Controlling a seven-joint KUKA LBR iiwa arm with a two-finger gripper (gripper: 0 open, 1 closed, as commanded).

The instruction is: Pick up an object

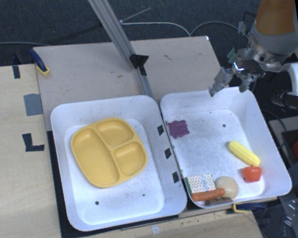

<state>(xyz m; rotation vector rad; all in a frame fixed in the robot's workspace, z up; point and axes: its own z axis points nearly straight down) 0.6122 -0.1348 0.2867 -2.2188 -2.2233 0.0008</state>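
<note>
So the gripper [226,84] sits up over the far right corner of the right bin [268,143], and honestly I can't tell how it's set at this angle, it's just a dark cluster against the rim. Nothing is hanging from it that I can make out. My guess is the arm [273,18] is parked high and off to the side so the camera gets a clean look at the contents before a pick. All the candidates are in that right bin: a purple piece [178,128] near the far left, a yellow corn cob [244,153] out in the open, a small red thing [251,173] just beside it, then a pale ball [228,186], an orange sausage-like item [207,194] and a patterned card [201,182] crowded along the near wall. The corn looks like the easiest grab, since it has space around it. The left bin [68,171] holds a yellow divided plate [108,151].
</note>
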